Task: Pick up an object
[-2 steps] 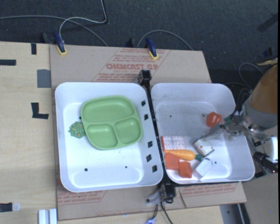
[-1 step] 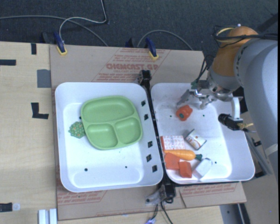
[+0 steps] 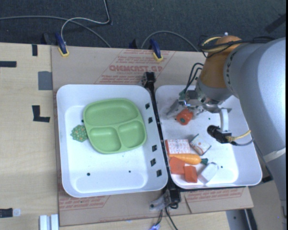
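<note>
1. Your likeliest target is the small red-orange round object (image 3: 184, 117), lying in the upper left part of the right bin (image 3: 245, 176), near the divider between the two bins
2. The gripper (image 3: 185, 108) sits right over it, its tips just above and to either side of the piece as the camera sees it; the object lies directly below the claw, so the coming move turns on a short straight drop rather than any sideways travel
3. The fingers look spread apart around the piece rather than clamped on it, though the dark metal there is blurred and you should treat that as probable, not certain; nothing shows the object lifted
4. The piece is roundish, with no clear long axis to line up against
5. Lower in the same bin lies a cluster well apart from the claw: a toy carrot (image 3: 189, 159), a red block (image 3: 190, 173) just below it, a small printed carton (image 3: 177, 146) just above it, and a pale piece (image 3: 209, 171) to their right
6. The left bin (image 3: 69, 176) holds a green divided plate (image 3: 115, 125) with three compartments that carry nothing, and a small green speckled object (image 3: 79, 133) touching the plate's left edge
</note>
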### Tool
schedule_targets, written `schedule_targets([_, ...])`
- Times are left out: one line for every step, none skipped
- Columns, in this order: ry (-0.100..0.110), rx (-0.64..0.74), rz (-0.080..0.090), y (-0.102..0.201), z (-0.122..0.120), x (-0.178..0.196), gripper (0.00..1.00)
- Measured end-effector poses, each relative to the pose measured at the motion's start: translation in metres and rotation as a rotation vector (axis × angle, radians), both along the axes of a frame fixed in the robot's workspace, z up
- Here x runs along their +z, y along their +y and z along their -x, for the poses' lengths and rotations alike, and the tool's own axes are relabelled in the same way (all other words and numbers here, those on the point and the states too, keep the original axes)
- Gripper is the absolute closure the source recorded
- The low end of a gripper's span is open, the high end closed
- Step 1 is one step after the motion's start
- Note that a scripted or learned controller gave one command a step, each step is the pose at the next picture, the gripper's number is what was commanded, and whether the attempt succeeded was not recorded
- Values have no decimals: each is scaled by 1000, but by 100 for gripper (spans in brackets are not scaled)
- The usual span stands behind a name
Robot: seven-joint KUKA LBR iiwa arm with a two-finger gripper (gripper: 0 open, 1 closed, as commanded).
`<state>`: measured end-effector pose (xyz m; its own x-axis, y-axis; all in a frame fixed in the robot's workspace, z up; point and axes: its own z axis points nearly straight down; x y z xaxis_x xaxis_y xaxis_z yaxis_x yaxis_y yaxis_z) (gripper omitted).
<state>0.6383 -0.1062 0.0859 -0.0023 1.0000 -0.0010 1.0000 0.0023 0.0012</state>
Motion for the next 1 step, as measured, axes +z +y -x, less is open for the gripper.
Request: schedule_targets([-2, 1, 1, 0, 0, 11, 100])
